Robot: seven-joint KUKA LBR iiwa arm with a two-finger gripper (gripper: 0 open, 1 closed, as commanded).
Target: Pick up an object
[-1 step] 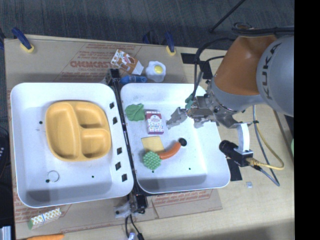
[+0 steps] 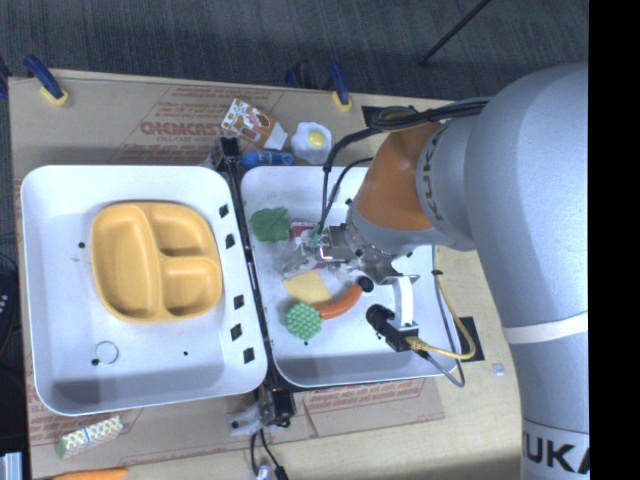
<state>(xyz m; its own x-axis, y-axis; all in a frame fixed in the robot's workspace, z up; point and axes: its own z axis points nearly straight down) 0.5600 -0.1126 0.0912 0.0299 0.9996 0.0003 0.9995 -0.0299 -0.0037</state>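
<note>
Left bin (image 2: 50, 268): you've got a yellow divided plate (image 2: 157, 260). Right bin (image 2: 340, 366): green toy (image 2: 269, 224), yellow wedge (image 2: 309, 287), green ball (image 2: 303, 321), carrot (image 2: 340, 303). Gripper (image 2: 318, 251) sits just above the wedge; can't tell its grip state.

1. A divided tray (image 2: 155, 260) is set in the left bin (image 2: 60, 368), nearer its far edge.
2. Four toy foods (image 2: 305, 288) are clustered along the right bin's (image 2: 340, 370) left side.
</note>
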